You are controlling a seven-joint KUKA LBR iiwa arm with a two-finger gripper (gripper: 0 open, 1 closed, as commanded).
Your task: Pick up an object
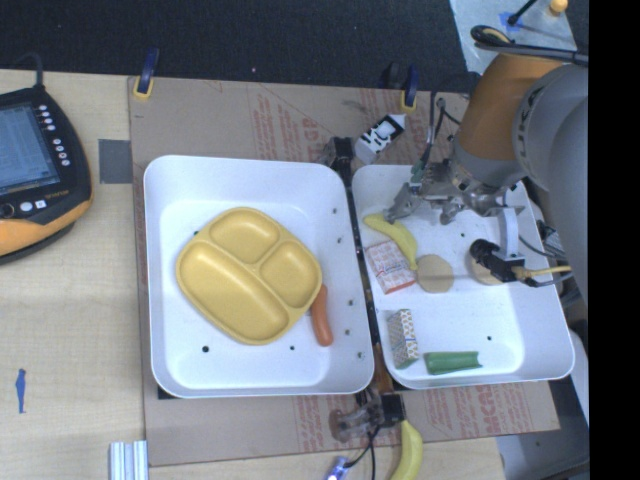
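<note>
Banana (393, 238), yellow and curved, lies beneath hand (428, 200).

Single fixed camera above bench (80, 318), angled down, both white bins (170, 363) framed.

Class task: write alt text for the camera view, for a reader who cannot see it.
A grey robot arm's gripper hovers over the right bin, near a banana, packets and a green object. The left bin holds a yellow divided plate and a carrot.
</note>
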